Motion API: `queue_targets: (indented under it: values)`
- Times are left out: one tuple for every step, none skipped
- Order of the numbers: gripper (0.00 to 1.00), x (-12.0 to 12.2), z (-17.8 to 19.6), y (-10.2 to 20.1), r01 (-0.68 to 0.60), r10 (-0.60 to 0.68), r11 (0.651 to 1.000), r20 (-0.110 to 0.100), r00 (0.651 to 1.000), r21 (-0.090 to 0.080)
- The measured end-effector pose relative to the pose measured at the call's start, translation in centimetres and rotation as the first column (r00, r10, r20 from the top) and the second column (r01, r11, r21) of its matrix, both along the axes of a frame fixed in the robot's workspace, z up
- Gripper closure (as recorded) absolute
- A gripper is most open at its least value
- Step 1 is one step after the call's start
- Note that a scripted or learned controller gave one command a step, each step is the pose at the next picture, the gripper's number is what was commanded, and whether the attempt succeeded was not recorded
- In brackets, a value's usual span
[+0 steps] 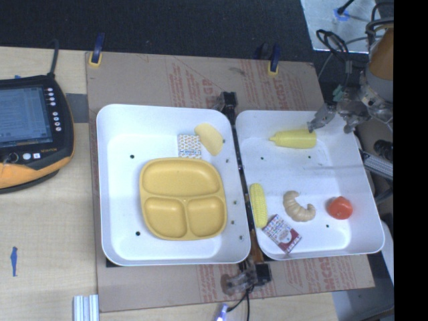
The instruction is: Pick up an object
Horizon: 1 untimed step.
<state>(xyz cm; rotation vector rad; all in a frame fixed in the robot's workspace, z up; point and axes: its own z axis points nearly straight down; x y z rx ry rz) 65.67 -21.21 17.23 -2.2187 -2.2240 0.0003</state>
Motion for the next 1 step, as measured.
queue_targets:
  values:
    - [0.0, -0.37, -7.35, 2.1, -0.004, 0.004, 1.0, -0.018, 1.0, 0.004]
